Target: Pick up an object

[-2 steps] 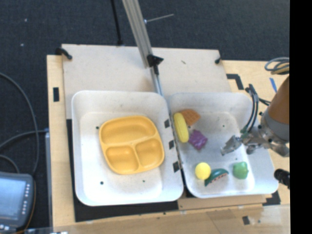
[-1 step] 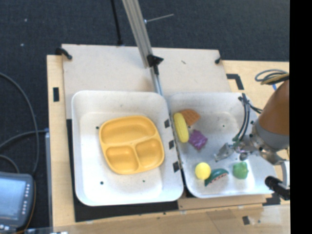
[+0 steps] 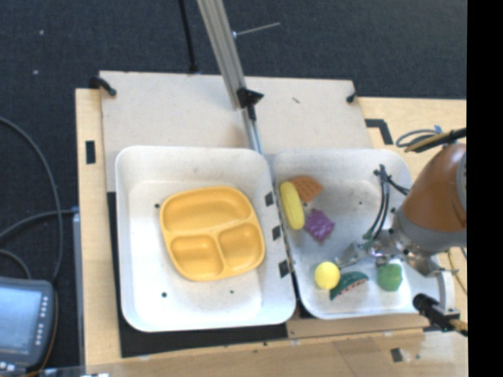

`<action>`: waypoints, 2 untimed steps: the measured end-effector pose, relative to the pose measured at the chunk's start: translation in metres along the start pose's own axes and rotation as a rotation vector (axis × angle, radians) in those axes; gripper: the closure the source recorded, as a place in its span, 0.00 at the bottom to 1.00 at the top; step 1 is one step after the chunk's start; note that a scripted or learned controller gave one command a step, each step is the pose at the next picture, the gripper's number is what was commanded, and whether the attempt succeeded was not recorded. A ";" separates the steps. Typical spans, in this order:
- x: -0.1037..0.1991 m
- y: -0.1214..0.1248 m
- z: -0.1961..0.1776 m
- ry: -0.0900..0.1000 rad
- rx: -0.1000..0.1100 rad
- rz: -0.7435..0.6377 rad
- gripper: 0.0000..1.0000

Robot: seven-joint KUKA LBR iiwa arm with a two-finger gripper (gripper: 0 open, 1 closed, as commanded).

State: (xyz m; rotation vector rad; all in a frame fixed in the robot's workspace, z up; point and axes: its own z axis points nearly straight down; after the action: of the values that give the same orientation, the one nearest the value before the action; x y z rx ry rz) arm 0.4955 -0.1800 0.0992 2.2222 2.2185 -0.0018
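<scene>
The right bin (image 3: 346, 171) holds several small objects. A yellow corn-like piece (image 3: 292, 205) lies at its left side, with an orange piece (image 3: 308, 187) behind it and a purple lump (image 3: 318, 225) beside it. A yellow ball (image 3: 327, 275) sits near the front, next to a dark green and red item (image 3: 350, 283). A green object (image 3: 389, 276) lies at the front right. My gripper (image 3: 368, 251) hangs low in the bin's right half, just above and between the yellow ball and the green object. The arm's orange band (image 3: 436, 195) covers the bin's right wall.
The left bin (image 3: 141, 171) holds a yellow divided plate (image 3: 212, 232). A slanted metal pole (image 3: 224, 42) rises behind the bins, where they meet. Black cables (image 3: 383, 203) hang beside the wrist. A grey monitor (image 3: 23, 320) sits at the lower left, off the bench.
</scene>
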 end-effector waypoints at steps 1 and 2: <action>-0.001 0.002 -0.013 0.000 -0.006 0.005 1.00; -0.002 0.008 -0.076 -0.001 -0.009 -0.004 1.00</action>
State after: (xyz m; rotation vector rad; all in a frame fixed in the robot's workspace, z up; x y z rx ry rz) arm 0.5038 -0.1820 0.1757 2.2123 2.2182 0.0061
